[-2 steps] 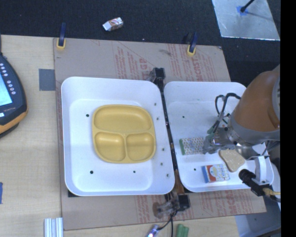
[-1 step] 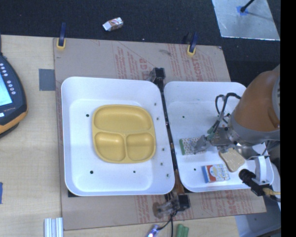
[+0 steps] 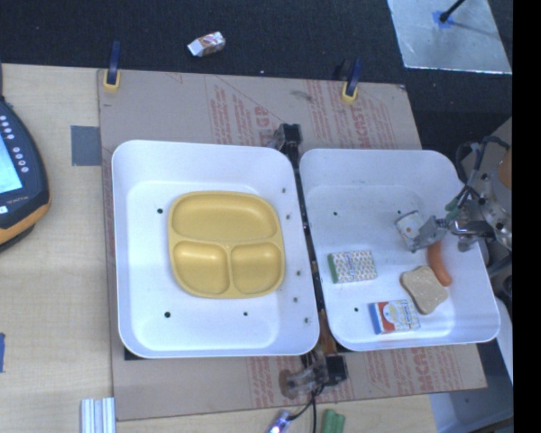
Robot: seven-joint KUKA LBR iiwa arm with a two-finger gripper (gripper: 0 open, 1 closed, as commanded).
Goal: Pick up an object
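Observation:
The right bin [image 3: 361, 174] holds a green-patterned packet [image 3: 353, 265], a slice of toy bread [image 3: 424, 289], an orange sausage-shaped piece [image 3: 439, 263] and a small blue, white and red box [image 3: 394, 316]. My gripper [image 3: 418, 230] reaches in from the right edge and hangs over the bin's right half, just above and left of the orange piece. Its grey tips sit close to the bin floor, with nothing visibly between them. The left bin [image 3: 135, 242] holds a yellow three-compartment plate [image 3: 225, 242].
A teach pendant [image 3: 9, 174] lies at the left on the bench. Blue-and-yellow clamps [image 3: 113, 70] [image 3: 350, 79] pin the cardboard sheet under the bins. A crumpled wrapper [image 3: 206, 44] lies on the dark floor beyond.

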